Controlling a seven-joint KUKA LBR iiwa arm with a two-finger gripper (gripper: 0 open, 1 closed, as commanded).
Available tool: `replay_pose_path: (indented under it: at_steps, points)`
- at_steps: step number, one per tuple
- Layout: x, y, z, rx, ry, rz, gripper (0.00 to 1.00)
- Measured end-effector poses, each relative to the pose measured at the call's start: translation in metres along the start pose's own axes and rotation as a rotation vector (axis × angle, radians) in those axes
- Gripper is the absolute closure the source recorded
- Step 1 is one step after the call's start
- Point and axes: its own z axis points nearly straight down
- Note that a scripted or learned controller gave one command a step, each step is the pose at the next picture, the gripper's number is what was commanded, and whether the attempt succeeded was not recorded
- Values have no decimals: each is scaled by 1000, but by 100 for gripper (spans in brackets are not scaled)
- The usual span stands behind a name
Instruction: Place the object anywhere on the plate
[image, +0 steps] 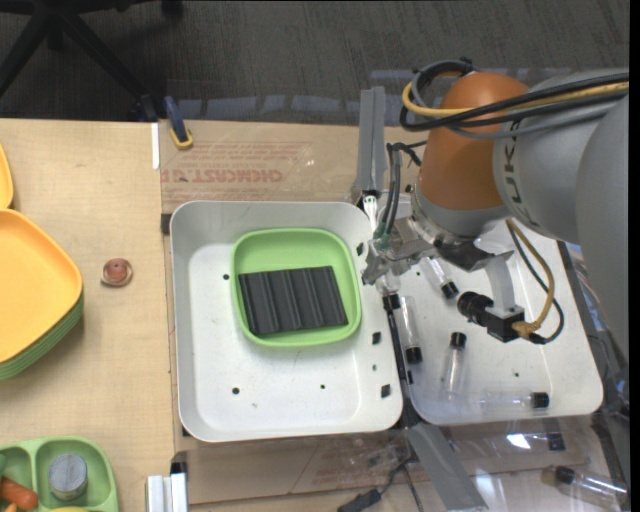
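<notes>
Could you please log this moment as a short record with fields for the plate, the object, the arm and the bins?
plate: green plate in the left bin, toward its far side
object: dark ribbed rectangular object lying flat on the plate
arm: over the right bin, wrist near the divide between the bins
gripper: gripper low at the plate's right edge; finger state unclear
right bin contents: small clear tubes
outside bins: yellow plates on the bench at left

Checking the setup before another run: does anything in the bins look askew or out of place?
Nothing looks spilled or damaged. The dark ribbed block lies flat on the green plate, slightly skewed. Small clear tubes lie scattered in the right bin.
</notes>
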Motion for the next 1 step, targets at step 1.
replay_pose_path:
  at_steps: [1]
  points:
    - [0,0,0,0,0,0,0]
